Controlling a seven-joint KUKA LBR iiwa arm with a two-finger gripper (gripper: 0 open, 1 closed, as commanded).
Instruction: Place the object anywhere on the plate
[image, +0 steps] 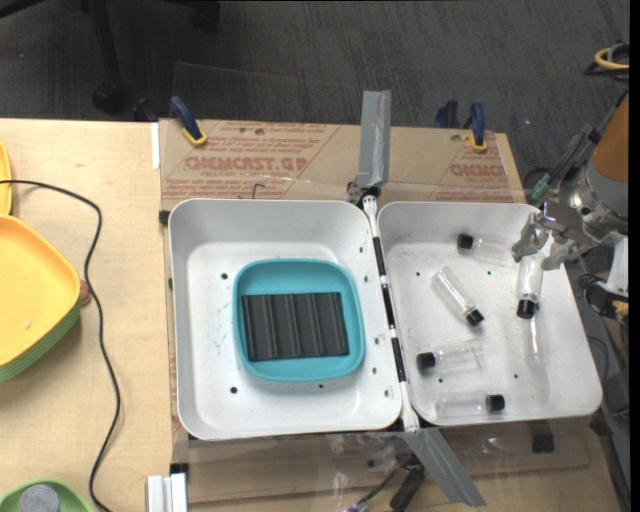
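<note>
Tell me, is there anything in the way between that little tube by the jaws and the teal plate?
Only the raised rims where the two white bins meet. The clear plastic vial with a black cap hangs at the gripper; the teal square plate sits in the left bin.

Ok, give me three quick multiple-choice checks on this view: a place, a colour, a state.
1. The rounded-square teal plate sits in:
A. the left white bin
B. the right white bin
C. the cardboard behind

2. The caps on the clear plastic vials are:
A. white
B. orange
C. black

3. The plate so far:
A. bears a vial
B. bears no vial
C. lies upturned

Answers: A, as the left bin's walls surround it; C, as each vial ends in a black cap; B, as the vials are all in the right bin.
</note>
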